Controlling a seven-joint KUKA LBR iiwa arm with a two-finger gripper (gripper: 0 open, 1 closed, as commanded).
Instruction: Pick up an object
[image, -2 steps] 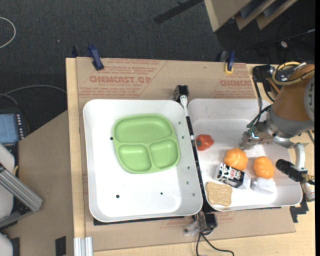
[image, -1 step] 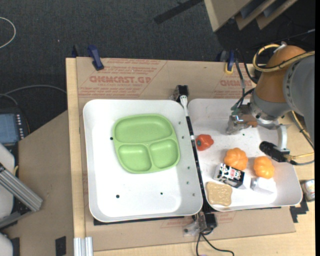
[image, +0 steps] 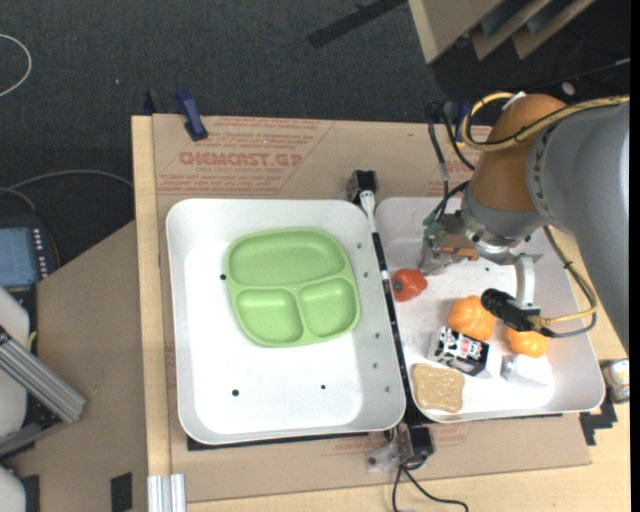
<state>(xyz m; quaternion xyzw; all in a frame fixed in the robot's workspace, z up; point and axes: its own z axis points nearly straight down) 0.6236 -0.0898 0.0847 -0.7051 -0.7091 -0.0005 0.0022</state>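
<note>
Cardboard-topped bench (image: 250, 160) printed CHEMCAST G.P, two white bins, my claw (image: 437, 250) low in the right bin (image: 570, 385), fingers' state untellable, red tomato-like piece (image: 408, 285) just beside it, roundish, stem end facing right.

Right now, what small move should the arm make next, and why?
Probably a short drop toward the red tomato-like piece. The gripper hangs just up and right of it in the right bin, and nothing shows between its fingers. That piece lies apart from the orange items, so it looks easiest to reach.
</note>
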